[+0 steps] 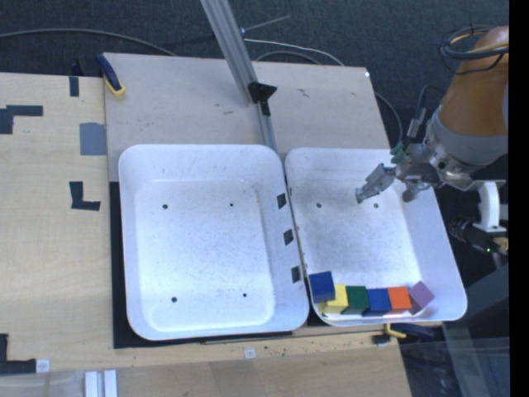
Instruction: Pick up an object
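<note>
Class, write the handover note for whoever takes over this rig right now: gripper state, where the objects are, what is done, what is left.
Gripper: open, holding nothing, above the upper part of the right bin.
Objects: coloured blocks in a row along the right bin's near edge, a blue block at the left end and a purple block at the right.
Done: nothing picked.
Left: descend on a block, grasp, lift.

White bins (207, 160); blue, yellow, green, orange, purple blocks (368, 298).
</note>
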### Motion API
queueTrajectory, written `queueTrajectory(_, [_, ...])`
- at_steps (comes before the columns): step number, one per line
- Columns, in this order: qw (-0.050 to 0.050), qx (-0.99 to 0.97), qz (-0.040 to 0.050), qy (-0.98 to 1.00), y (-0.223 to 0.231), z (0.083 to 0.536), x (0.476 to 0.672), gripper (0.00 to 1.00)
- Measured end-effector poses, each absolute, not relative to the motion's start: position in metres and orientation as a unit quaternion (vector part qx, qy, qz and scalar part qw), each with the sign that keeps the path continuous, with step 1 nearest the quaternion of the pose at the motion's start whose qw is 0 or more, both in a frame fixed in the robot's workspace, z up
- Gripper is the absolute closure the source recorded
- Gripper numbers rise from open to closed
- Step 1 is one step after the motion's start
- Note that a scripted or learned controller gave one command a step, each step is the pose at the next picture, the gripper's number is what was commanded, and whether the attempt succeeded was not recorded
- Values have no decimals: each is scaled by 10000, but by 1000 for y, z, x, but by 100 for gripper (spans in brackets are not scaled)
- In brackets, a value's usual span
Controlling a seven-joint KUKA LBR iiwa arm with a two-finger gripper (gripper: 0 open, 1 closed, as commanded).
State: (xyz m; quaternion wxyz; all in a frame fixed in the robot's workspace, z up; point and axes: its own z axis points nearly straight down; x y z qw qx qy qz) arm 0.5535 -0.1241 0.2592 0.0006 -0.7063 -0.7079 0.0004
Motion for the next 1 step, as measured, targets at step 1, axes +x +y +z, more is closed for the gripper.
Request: queueTrajectory(1, [43,-7055,22,-7087,-71,210,519,0])
